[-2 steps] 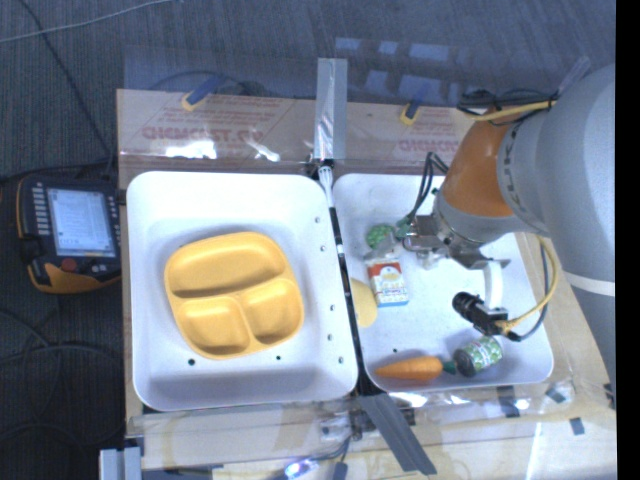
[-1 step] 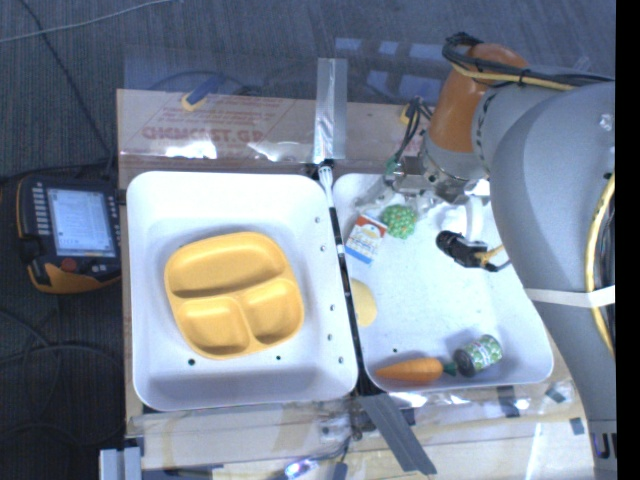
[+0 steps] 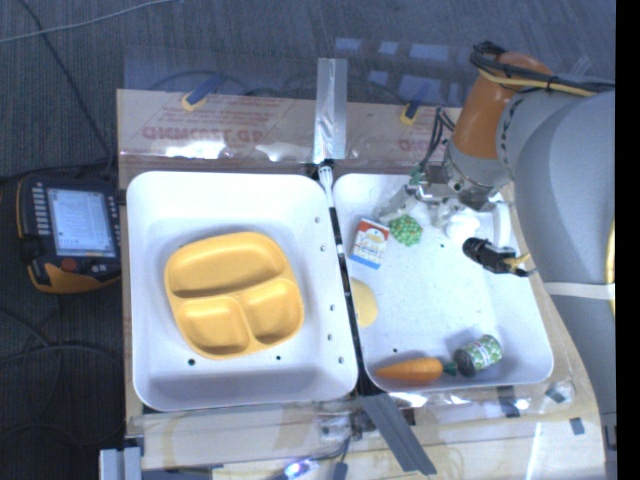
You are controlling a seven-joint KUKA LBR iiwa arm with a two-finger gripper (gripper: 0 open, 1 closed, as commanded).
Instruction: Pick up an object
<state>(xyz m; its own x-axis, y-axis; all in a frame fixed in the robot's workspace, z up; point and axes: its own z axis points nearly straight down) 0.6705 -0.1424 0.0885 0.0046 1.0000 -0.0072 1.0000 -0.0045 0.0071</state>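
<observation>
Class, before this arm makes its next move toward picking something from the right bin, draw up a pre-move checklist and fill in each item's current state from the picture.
1. Gripper positioned over the right bin: ok, at its far end.
2. A candidate close by: ok, the green ball lies just beside the gripper.
3. Candidate free of neighbours: not ok, the small carton sits right next to the ball.
4. Finger opening: cannot tell.
5. Something already held: cannot tell.
6. Other options reachable: ok, the carrot and the green can lie at the near end, close together.
</observation>
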